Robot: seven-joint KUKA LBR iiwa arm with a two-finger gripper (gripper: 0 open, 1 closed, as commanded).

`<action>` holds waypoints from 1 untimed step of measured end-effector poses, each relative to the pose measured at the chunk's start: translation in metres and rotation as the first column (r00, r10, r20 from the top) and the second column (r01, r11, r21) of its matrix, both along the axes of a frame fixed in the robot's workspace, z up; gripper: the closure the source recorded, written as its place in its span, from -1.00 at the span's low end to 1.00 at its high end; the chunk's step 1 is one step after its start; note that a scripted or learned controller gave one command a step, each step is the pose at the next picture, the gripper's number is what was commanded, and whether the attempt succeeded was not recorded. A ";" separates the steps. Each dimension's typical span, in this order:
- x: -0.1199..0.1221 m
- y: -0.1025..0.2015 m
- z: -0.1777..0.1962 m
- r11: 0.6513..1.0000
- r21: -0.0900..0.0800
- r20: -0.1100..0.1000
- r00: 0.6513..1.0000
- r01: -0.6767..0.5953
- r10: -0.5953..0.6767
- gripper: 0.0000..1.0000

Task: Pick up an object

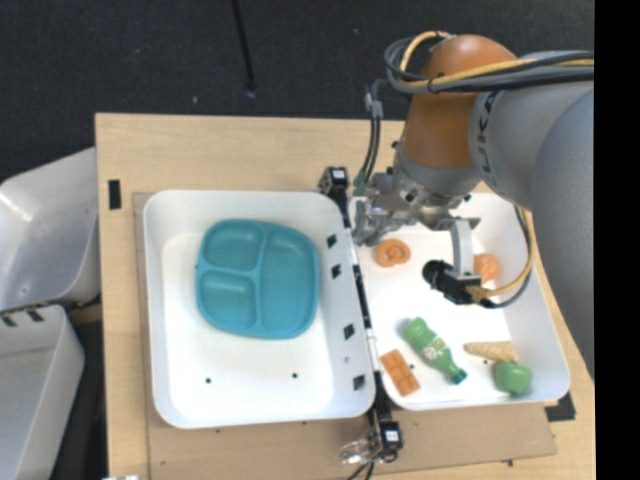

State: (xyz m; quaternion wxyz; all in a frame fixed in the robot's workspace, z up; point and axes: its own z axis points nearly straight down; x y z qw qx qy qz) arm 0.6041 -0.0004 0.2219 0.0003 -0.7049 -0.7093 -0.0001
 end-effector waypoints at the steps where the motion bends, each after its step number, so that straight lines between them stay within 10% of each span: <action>1: -0.009 0.048 0.021 1.000 0.001 0.003 1.000 -0.001 0.001 1.00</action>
